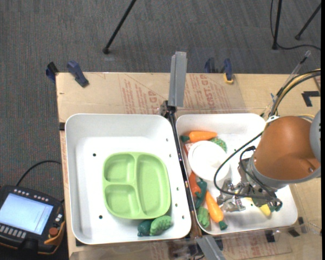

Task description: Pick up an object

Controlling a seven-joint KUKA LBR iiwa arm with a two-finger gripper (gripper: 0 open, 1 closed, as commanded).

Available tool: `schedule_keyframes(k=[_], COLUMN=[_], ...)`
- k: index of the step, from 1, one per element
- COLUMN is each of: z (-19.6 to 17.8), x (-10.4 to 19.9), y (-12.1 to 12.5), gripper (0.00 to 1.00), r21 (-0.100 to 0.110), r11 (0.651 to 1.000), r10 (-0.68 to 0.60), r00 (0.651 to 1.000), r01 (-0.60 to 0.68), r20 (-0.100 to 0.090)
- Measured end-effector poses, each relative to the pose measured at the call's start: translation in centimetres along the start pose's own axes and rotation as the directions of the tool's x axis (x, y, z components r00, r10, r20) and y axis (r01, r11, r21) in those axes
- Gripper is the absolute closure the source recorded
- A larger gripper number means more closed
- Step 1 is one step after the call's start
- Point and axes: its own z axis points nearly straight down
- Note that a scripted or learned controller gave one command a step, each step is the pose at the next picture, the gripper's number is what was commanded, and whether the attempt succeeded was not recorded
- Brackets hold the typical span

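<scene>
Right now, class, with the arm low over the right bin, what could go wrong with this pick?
1. The gripper sits among crowded items: the toy carrot and a yellow piece lie close, so it may nudge them or close on nothing.
2. The white plate lies beside the gripper; the loose black cable crosses it and could snag.

The desk is topped with brown cardboard printed in red. Two white bins sit directly on it, side by side and touching along their inner rims: the left bin toward 9 o'clock, the right bin toward 3 o'clock. A grey upright post stands at 12 o'clock, just behind the seam between them. Blue clamps grip the far edge at 11 o'clock, and more clamps at 1 o'clock.
</scene>
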Motion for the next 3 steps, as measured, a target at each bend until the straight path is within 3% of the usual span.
schedule_keyframes(k=[1,2,3], z=[-16.7,-4.1,1.0], x=[-3.1,1.4,0.5], y=[1.6,-1.2,2.0], gripper=[1.00,1.00,1.00], r21=[0.003,0.000,0.002], r11=[0.942,0.958,0.796], r10=[0.334,0.287,0.605], r00=[0.942,0.958,0.796], r01=[-0.334,-0.287,-0.605], r20=[0.011,-0.012,-0.001])
